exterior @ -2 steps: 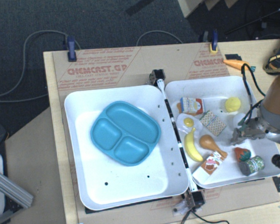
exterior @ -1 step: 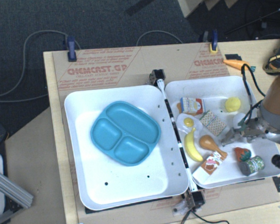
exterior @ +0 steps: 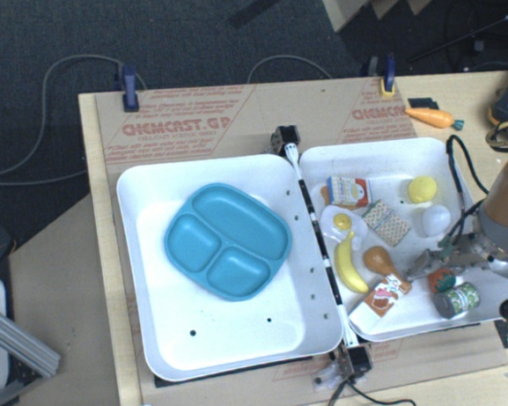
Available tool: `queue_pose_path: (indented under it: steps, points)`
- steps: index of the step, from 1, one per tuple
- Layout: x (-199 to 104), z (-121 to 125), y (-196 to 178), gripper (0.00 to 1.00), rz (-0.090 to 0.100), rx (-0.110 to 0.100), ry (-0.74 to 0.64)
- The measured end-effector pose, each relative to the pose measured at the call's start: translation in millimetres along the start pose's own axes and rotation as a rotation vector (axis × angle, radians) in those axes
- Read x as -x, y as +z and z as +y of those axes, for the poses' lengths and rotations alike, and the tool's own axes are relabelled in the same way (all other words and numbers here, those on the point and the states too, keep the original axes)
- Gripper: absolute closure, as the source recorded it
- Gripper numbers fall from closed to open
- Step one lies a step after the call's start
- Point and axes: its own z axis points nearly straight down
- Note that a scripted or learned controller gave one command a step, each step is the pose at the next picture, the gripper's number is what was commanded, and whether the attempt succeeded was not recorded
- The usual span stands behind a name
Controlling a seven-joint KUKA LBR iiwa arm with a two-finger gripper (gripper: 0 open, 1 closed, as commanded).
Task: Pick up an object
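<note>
Near the front of the right bin (exterior: 397, 325) sits a green can (exterior: 457, 299). Just above it hovers the gripper (exterior: 438, 261); I cannot tell its state.

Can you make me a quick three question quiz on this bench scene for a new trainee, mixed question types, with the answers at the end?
1. True or false: the blue divided plate lies in the left bin.
2. Multiple choice: what lies just to the left of the brown pear-shaped toy in the right bin?
A. the banana
B. a green cup
C. a spoon
3. Fill in the blank: the toy carrot lies outside both bins, on the ______ sheet beyond the right bin.

Key
1. True.
2. A.
3. Cardboard.
</note>
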Motion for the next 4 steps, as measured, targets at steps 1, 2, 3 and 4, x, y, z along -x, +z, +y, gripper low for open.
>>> queue_pose_path:
  steps: [1,2,3,4]
  points:
    - [0,2,-11,1.0,-0.002,0.005,-0.001]
    - [-66,2,0,1.0,0.002,0.002,-0.008]
    - [-43,2,-85,1.0,-0.006,0.012,-0.002]
    - [-179,38,-101,1.0,0.002,0.009,-0.018]
